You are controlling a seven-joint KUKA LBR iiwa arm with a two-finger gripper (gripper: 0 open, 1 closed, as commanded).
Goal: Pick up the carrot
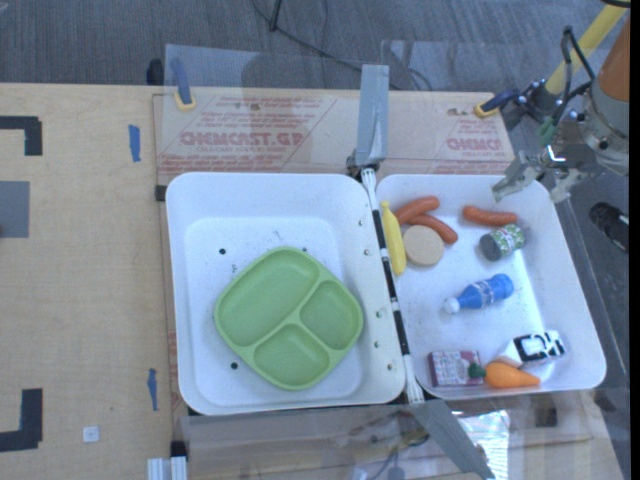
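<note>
**One carrot, diagonally across the bin from my hand**

From the camera view, looking down on the worktop, my hand (535, 175) hangs over the far right corner of the right bin (575, 268), its two fingers spread apart with nothing between them. The carrot (511, 375) lies at the opposite end of that same bin, against the near rim, so it sits well apart from me, toward the viewer and slightly left. Its long axis runs roughly left to right along the rim, the thick orange end pointing right and the green top at the left, touching a small pink-and-red box (455, 367). A black-and-white toy car (540, 346) rests just beside it on the far side. Between me and the carrot lie a small blue bottle (481, 294), a grey-green can (501, 241) and an orange-red sausage (489, 216).

I judge the coming move as a long diagonal travel toward the near rim, with my fingers turned across the carrot's length. The car and the box crowd it.
</note>
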